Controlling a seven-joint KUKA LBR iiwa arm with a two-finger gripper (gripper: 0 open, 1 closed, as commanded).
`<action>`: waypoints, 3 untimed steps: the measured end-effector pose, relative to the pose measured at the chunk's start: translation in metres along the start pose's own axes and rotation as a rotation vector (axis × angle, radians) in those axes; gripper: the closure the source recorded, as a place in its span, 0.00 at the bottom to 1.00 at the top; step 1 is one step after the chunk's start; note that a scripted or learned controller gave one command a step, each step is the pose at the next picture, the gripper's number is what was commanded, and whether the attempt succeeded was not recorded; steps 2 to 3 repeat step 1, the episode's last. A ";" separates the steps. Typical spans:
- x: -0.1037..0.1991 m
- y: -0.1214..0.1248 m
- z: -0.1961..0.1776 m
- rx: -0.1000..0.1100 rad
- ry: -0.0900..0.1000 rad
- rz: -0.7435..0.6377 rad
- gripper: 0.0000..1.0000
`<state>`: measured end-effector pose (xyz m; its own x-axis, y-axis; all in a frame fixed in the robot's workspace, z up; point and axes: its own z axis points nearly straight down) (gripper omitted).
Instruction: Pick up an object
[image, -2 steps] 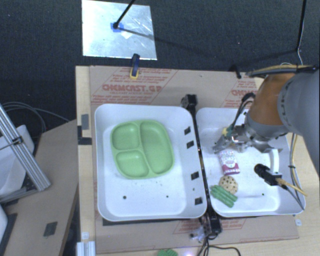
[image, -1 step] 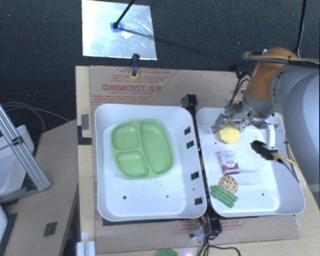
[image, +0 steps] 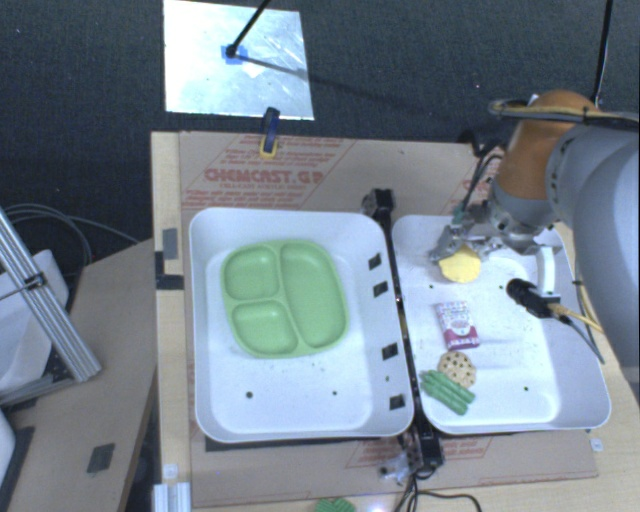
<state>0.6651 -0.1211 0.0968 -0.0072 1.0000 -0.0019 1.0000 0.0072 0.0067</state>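
Two shallow white bins sit side by side on a brown surface (image: 270, 160), seen from above at a slant.

The left bin (image: 200, 330) holds one thing: a pale green plate (image: 283, 298) with three compartments, two smaller ones on its left and one long one on its right. It lies flat near the middle of the bin.

The right bin (image: 520, 380) holds four small things, set roughly in a line from far to near along its left half. Farthest is a yellow piece (image: 461, 267), rounded and flattish. Nearer than that, and apart from it, lies a small pink and white packet (image: 456, 325). Just near of the packet is a round cookie (image: 457, 367) with dark chips. A green pod (image: 446, 391) lies at the cookie's near edge, touching or almost touching it, and slants toward the near right.

The grey arm (image: 560, 170), with its orange band, reaches in from the right over the far part of the right bin. Its hand (image: 458, 243) is low over the far edge of the yellow piece, very close to it or touching; which, I cannot tell. Whether the hand is open or closed cannot be told from this angle, and nothing can be seen gripped in it
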 end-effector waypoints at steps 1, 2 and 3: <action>0.080 -0.045 -0.094 0.002 0.005 -0.003 1.00; 0.080 -0.045 -0.094 0.002 0.005 -0.003 1.00; 0.080 -0.045 -0.094 0.002 0.005 -0.003 1.00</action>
